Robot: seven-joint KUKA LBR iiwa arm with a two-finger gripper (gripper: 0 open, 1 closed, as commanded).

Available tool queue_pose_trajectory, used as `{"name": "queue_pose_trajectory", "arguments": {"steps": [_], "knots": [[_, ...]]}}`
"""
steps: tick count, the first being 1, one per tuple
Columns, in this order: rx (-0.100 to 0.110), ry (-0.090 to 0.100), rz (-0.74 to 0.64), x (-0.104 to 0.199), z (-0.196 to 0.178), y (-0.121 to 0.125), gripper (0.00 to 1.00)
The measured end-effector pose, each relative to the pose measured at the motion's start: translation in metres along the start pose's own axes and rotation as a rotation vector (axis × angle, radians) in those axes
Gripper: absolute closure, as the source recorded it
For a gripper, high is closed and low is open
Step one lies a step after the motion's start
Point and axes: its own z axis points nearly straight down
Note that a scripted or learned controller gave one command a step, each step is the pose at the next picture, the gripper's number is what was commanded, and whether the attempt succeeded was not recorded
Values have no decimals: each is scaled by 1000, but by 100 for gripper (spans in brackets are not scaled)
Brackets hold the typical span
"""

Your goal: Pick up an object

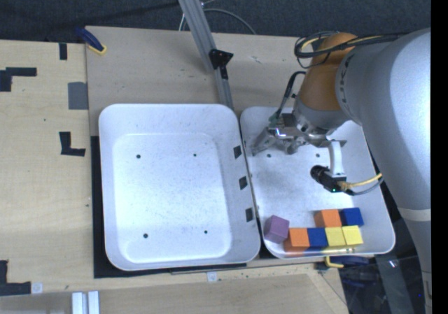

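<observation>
Several small blocks lie in a cluster at the near end of the right bin [378,236]: a purple block [277,227], an orange block [299,237], a blue block [317,237], two yellow blocks [335,236] and, behind them, another orange block [327,219] and blue block [351,217]. My gripper [273,150] hangs over the far left part of the right bin, well away from the cluster. It is open, its fingers spread with nothing between them.
The left bin [112,131] lies beside the right one, and their rims meet near my gripper. A grey metal pole [196,15] slants across the back of the bench. A black cable end [323,175] dangles from the wrist over the right bin.
</observation>
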Motion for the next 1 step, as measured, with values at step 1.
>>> {"name": "queue_pose_trajectory", "arguments": {"steps": [1], "knots": [[-10, 0, 0, 40, -105, 12, 0]]}}
